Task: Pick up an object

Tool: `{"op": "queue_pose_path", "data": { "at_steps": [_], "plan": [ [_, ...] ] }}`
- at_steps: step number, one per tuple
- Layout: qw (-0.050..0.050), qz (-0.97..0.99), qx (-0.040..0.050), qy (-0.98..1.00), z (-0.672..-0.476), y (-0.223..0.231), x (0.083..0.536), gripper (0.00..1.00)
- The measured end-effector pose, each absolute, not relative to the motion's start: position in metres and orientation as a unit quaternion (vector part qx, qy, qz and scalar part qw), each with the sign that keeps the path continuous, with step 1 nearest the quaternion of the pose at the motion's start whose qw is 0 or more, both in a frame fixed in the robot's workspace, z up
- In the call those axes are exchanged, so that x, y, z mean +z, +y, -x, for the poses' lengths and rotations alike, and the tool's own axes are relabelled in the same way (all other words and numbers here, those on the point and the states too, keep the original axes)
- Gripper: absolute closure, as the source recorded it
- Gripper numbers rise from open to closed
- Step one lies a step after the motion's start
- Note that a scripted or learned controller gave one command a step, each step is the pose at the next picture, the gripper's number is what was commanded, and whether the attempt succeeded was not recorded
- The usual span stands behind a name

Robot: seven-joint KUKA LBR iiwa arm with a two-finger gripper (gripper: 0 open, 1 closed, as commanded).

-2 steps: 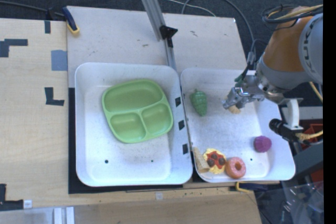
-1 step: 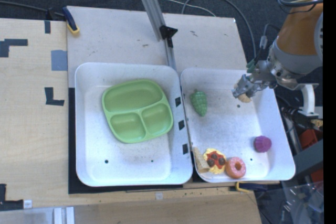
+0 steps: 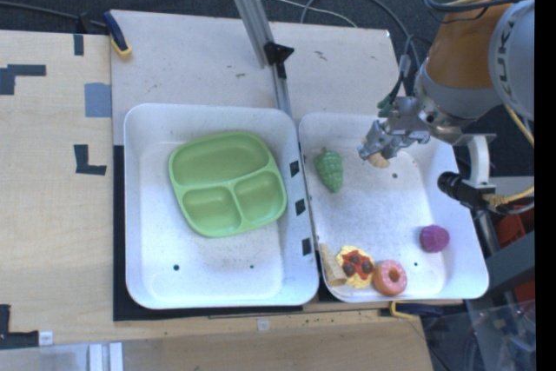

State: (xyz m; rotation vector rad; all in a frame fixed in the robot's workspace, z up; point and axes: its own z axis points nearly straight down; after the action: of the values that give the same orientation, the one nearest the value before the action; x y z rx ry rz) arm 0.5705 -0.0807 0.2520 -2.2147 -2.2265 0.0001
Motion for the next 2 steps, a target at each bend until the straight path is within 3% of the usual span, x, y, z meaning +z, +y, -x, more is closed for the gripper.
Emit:
{"op": "queue_pose_path", "data": {
  "at_steps": [2],
  "plan": [
    [0.001, 0.705, 0.0001, -0.71, -0.606, 0.022, 0.227, 1.0]
  ]
}}
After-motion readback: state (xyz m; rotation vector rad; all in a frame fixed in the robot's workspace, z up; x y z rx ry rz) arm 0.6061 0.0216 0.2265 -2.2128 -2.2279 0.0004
